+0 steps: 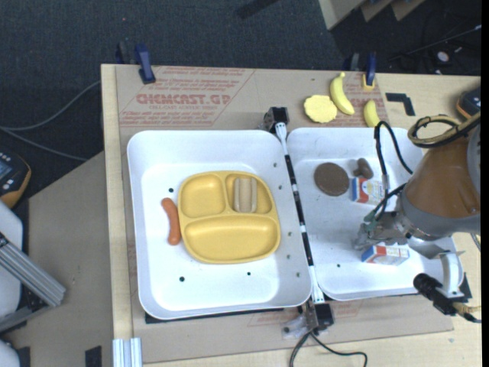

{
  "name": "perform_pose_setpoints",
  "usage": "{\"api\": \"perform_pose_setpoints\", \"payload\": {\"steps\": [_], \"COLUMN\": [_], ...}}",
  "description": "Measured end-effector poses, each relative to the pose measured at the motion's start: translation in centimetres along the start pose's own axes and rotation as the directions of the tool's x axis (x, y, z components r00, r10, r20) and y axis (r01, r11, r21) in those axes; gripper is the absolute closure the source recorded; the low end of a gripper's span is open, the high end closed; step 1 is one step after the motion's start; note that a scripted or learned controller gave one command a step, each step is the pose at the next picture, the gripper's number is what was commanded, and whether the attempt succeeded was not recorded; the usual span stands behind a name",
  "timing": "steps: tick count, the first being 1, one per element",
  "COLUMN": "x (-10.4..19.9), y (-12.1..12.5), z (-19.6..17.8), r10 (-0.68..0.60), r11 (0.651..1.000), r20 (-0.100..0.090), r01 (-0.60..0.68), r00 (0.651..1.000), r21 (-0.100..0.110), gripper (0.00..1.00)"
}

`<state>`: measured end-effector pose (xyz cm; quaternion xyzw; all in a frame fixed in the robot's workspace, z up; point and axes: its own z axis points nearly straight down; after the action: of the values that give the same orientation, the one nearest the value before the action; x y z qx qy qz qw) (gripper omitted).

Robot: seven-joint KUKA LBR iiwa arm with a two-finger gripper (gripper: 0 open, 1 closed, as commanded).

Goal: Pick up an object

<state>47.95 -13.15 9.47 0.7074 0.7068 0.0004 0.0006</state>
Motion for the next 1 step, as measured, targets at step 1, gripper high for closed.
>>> {"api": "perform_pose_setpoints", "payload": {"steps": [1], "x": [0.0], "y": [-0.03], "z": [0.06], "r10": [0.0], "r11": [1.0], "r20": [0.0], "r01": [0.0], "r00": [1.0], "r21": [0.001], "gripper": [0.0]}}
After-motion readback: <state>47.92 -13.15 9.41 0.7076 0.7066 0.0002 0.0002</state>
